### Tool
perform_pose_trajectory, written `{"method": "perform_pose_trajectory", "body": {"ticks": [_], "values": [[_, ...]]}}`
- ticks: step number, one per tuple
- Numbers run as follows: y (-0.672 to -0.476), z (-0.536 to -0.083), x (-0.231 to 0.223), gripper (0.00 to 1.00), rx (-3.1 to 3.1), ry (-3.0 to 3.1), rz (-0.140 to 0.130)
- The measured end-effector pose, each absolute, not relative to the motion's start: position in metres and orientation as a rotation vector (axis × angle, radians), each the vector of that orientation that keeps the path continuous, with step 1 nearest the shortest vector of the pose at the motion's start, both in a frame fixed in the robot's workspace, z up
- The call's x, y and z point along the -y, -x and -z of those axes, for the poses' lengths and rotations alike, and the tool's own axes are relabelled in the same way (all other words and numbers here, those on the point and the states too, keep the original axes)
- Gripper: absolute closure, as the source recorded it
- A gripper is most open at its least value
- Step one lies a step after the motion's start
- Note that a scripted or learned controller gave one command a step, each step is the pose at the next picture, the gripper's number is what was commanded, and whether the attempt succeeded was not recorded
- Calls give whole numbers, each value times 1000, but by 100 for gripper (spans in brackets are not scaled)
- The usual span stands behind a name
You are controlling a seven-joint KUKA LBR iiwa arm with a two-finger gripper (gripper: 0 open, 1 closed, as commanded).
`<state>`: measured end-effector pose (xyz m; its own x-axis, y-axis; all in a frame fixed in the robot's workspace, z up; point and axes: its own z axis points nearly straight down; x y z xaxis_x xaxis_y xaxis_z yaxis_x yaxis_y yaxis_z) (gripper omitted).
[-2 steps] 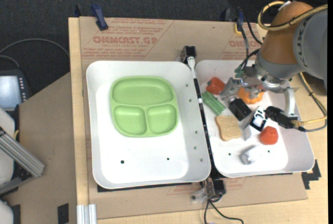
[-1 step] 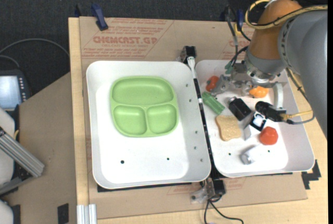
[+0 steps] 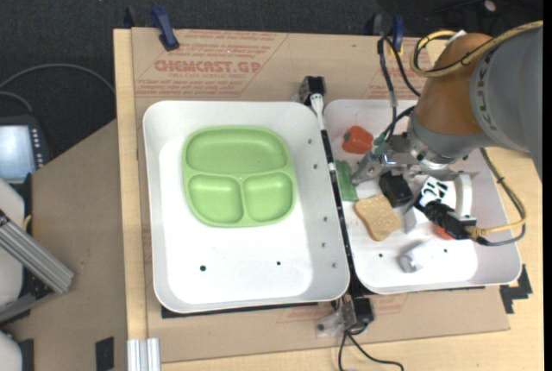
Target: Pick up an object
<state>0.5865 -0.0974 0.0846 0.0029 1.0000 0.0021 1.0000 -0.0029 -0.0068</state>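
While my claw (image 3: 395, 185) sits low in the right bin (image 3: 492, 261), I honestly can't make out what state it's in from up here, since the dark gripper body and the grey-and-orange wrist cover most of it. Right under and just left of it is a tan slice of toast (image 3: 378, 216), which looks like the closest pickable thing, touching or nearly touching the black gripper part. A green strip (image 3: 345, 180) lies just left of that, against the bin's left wall, and a red-orange piece (image 3: 357, 138) sits a bit further up near the top left corner of the same bin. On the other side of the claw there's a white and black item (image 3: 434, 191) and a small red bit (image 3: 444, 229) beside it, with cables looping over them, so that side is pretty cluttered. A little grey object (image 3: 410, 258) rests near the front edge, apart from the rest. Over in the left bin (image 3: 164, 188) there's a green divided plate (image 3: 239, 175) with three compartments, well apart from the arm.
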Motion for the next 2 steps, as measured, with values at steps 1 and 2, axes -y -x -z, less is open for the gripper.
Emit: {"method": "perform_pose_trajectory", "body": {"ticks": [1, 2], "values": [[-590, -95, 98, 100, 2219, 2225, 2], [-549, -190, 10, 100, 2232, 2214, 11]]}}
